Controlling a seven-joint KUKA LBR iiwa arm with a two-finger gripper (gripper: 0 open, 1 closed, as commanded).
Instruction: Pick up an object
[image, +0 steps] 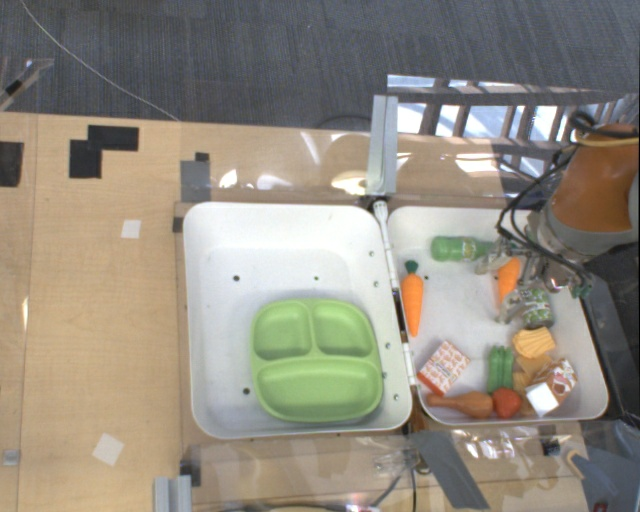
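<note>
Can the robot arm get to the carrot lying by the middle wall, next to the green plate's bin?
Probably yes. The carrot lies alone on bare floor in the right bin, with nothing on top of it. The gripper hangs over the same bin. The dividing wall close beside the carrot might crowd one finger.

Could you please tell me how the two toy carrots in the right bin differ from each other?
The left carrot lies in open view beside the divider, nearly upright in the picture, its green top pointing away from the camera. The right carrot sits under the gripper, partly hidden, so it looks shorter and its top cannot be made out. The left carrot lies apart from other items; the right carrot is next to the green bottle. Both are orange.
</note>
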